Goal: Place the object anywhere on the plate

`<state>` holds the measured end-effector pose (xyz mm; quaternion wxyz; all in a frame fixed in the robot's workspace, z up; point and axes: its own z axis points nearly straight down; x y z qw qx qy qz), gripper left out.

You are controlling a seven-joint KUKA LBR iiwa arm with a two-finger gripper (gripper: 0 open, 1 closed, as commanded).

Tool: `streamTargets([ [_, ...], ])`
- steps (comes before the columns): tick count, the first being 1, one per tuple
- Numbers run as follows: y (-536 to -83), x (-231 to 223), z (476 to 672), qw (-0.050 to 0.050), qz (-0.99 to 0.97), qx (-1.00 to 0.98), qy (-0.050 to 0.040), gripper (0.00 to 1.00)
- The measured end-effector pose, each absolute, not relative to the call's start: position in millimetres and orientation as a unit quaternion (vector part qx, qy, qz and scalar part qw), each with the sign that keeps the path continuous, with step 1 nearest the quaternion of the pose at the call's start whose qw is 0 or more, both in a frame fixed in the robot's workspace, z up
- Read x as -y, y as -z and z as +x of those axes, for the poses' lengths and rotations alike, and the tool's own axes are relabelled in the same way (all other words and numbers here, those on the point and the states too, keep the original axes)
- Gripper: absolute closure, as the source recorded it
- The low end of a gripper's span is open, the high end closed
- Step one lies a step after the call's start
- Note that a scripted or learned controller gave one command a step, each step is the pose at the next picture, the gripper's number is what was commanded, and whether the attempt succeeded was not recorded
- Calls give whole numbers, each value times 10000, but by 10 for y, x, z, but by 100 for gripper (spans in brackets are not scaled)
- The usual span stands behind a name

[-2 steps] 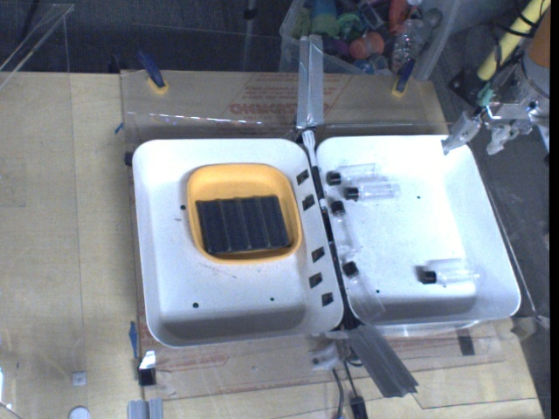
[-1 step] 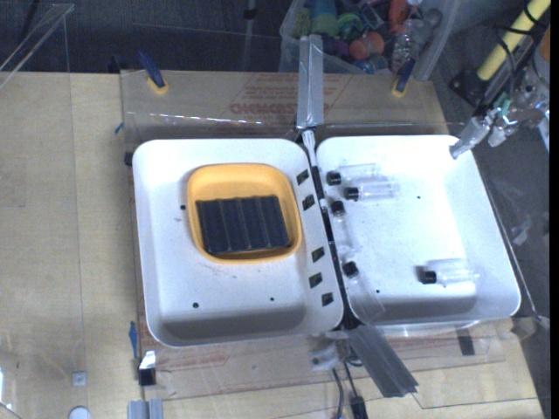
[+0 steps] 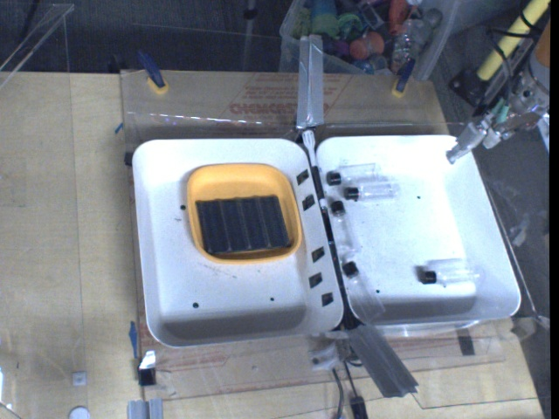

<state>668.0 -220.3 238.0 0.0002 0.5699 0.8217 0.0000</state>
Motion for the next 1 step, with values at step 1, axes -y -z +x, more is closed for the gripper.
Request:
streamTargets([
  [1, -2371, 2212, 6678, 2, 5765, -8171, -5, 0],
])
